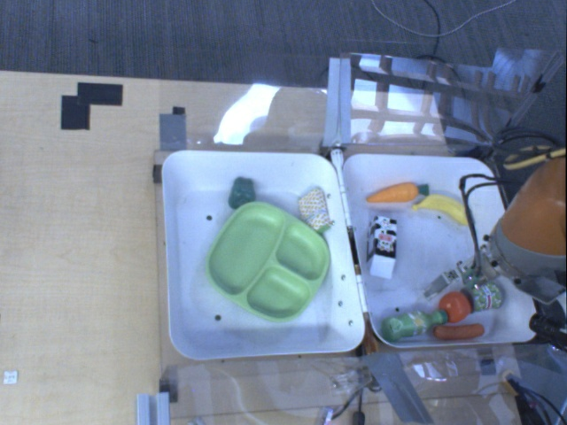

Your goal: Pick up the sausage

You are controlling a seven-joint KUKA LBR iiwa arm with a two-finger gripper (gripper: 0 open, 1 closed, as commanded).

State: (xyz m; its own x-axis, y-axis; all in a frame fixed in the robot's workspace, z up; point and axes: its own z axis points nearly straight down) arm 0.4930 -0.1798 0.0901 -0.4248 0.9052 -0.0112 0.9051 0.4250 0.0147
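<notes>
KUKA arm's gripper (pixel 462 277), jaw state impossible to tell, hangs over the right bin (pixel 403 171) just above a tomato (pixel 455 306); the sausage (pixel 460 331), at front wall beside a green bottle (pixel 409 325), looks light, smooth, prob. slippery plastic — best pinched mid-length across its narrow width.

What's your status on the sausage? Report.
Gripper low in right bin, nothing held. Sausage lies at near wall, untouched. Tomato crowds it, green bottle alongside.
</notes>
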